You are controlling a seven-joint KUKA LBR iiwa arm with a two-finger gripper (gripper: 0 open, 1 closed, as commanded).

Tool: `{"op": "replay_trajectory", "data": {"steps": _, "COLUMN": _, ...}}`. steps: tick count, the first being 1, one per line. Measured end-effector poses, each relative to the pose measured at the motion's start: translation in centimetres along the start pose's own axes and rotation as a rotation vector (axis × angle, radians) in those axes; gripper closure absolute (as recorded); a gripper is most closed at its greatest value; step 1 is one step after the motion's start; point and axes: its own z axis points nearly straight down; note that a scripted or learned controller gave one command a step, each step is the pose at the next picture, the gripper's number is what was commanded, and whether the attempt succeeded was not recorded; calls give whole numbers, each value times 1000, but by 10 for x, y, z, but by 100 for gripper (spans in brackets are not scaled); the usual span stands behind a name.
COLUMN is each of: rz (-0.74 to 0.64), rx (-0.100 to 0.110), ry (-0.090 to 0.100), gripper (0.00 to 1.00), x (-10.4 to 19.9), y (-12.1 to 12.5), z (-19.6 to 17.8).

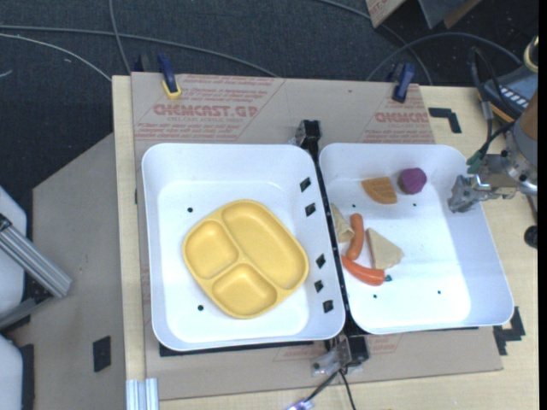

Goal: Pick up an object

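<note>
Your gripper (461, 196) sits at the right rim of the right bin (479, 306), with the toy food well to its left.

You see two orange carrots in the right bin: the upper carrot (355, 237) runs nearly up and down the view, leaning slightly, and the lower carrot (364, 272) lies slanted from upper left to lower right. A tan wedge (384, 250) rests between them, touching both. Farther up lie an orange-brown piece (380, 190) and, just right of it, a purple ball (413, 180), the nearest thing to the jaws yet apart from them. You cannot tell whether the jaws stand wide or narrow; nothing shows between them. The left bin (162, 254) holds a yellow divided plate (245, 257). The board on the table (530, 254) reads "CHEMCAST GP" in red behind both bins.
</note>
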Motion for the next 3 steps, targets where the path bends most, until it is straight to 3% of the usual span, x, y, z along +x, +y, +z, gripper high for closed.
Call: {"op": "replay_trajectory", "data": {"steps": 3, "rz": -4, "rx": 5, "ry": 5, "gripper": 100, "x": 151, "y": 20, "z": -8}}
